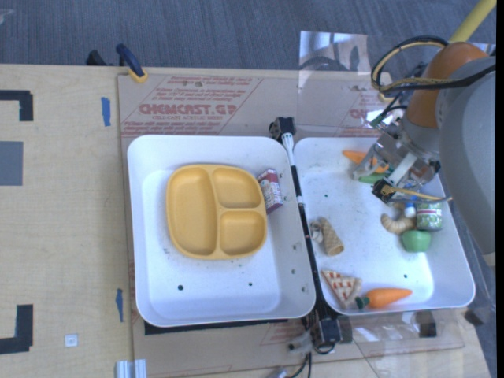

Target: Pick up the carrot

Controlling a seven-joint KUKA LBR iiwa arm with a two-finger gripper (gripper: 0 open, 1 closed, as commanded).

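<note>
I see the carrot (386, 296) lying at the near edge of the right bin (453, 286), just beside a pizza slice (341, 285); my claw (394, 176) hangs over the far side, well apart; I cannot tell if it is open.

Bright even light, soft shadows, slightly soft focus

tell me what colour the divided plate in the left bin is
Yellow; the divided plate shows plainly in the camera view.
</note>
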